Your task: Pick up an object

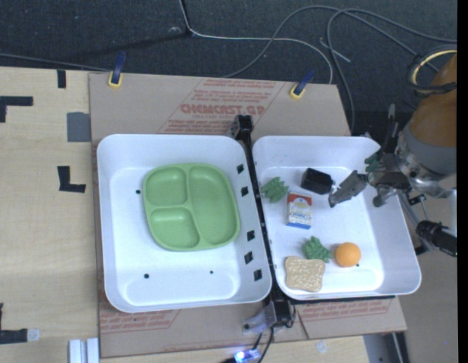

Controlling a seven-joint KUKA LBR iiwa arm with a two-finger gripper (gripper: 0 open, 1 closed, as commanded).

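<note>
Black block (316, 180) in right bin (370, 274) | tool (364, 187) beside it, open

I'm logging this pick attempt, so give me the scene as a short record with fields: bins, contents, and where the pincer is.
left bin: holds a green three-compartment plastic plate
right bin: holds six small items
near divider: green leafy toy
centre: small red, white and blue carton
back: black block
front: tan waffled cracker, second green leafy toy, orange ball
pincer: over the right bin's right side, beside the black block, holding nothing visible
</note>
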